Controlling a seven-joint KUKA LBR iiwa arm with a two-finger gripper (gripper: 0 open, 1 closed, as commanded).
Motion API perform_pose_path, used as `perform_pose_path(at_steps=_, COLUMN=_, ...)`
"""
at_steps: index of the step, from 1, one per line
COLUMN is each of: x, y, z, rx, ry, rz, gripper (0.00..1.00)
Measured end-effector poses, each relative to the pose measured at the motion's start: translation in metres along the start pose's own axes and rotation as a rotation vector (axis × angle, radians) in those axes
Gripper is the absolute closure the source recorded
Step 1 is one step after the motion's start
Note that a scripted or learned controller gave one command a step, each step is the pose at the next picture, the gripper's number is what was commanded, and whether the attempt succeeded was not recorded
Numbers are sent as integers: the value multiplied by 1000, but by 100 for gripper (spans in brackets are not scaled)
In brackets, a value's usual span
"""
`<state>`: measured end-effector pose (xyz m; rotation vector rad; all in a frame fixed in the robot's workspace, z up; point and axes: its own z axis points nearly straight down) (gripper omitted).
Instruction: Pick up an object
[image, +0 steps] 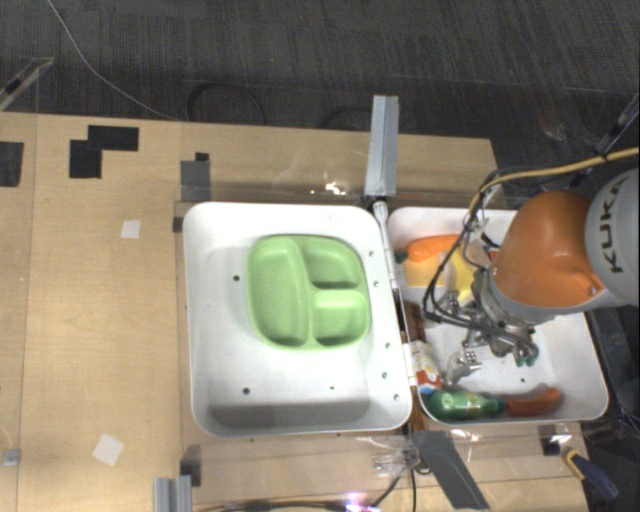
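Metal two-finger gripper (470, 362) low in right white bin (590, 350), grip unclear. Next: close on green plastic bottle (465, 404) at 6 o'clock.

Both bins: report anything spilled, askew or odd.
Nothing looks spilled or damaged. The green tray lies slightly askew in the left bin; a carrot, green bottle and other items crowd the right bin's edges.

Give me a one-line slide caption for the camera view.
Arm's gripper low in the right bin above a green bottle; green divided tray in the left bin.
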<state>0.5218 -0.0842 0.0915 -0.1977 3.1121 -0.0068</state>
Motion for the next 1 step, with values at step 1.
perform_pose_path(at_steps=1, x=11, y=0, z=0, rx=0, ry=-2, rz=-18, gripper=0)
